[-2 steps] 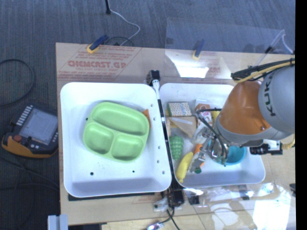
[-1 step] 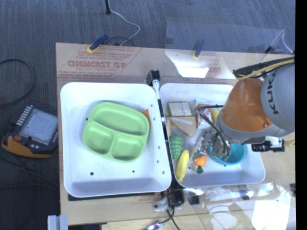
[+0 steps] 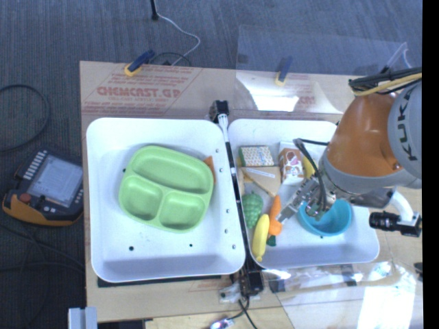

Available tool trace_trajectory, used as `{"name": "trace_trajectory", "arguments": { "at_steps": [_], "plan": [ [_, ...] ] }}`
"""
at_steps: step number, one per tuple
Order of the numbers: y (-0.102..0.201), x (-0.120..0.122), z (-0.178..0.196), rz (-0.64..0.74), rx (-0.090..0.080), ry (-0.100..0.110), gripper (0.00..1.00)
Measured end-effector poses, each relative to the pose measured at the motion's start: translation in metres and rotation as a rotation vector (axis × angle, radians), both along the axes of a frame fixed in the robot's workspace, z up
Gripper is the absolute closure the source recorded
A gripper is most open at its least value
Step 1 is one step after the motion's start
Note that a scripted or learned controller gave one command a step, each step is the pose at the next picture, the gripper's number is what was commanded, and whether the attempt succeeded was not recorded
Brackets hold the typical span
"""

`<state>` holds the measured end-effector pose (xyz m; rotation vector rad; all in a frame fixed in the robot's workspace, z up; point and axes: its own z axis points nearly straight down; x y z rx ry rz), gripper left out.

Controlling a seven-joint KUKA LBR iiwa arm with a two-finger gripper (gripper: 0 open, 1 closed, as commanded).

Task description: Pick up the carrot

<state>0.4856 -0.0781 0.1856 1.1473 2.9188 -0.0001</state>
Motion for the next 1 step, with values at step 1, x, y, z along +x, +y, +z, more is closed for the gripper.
{"name": "trace_trajectory", "arguments": {
  "at_steps": [1],
  "plan": [
    [-0.0008,-0.0012,-0.0019,-0.002,-0.001,0.005,0.00]
  ]
}}
